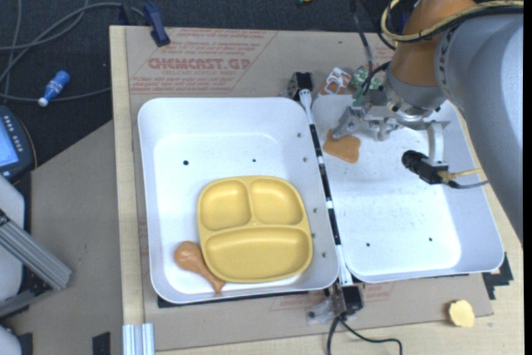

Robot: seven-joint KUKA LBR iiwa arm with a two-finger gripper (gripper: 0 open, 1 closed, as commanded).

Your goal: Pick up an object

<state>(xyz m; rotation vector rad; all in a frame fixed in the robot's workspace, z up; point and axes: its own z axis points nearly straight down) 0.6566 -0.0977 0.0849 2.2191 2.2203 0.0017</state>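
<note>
Tan plastic by the look of it, a small flat wedge (342,149) of toy food lies in the right white plastic bin (399,220). It sits in the upper left corner, near the ridge where the two bins meet. The robot's metal hand (364,125) hangs just beside the wedge's upper right edge, touching it or nearly so. Whether the hand is clenched or released cannot be told from this slant, and nothing plainly sits in its grasp.

The step in hand looks to be closing on this wedge. To do it well, the hand should be centred over the piece rather than its rim, which calls for a small shift toward the ridge. A thing this thin needs the hand brought right down to the bin floor before it closes. With the wall so near, a grasp running along the ridge leaves more room. The lift should go straight up and slowly.

The yellow divided plastic plate (253,229) in the left white bin (216,137) is well apart.
</note>
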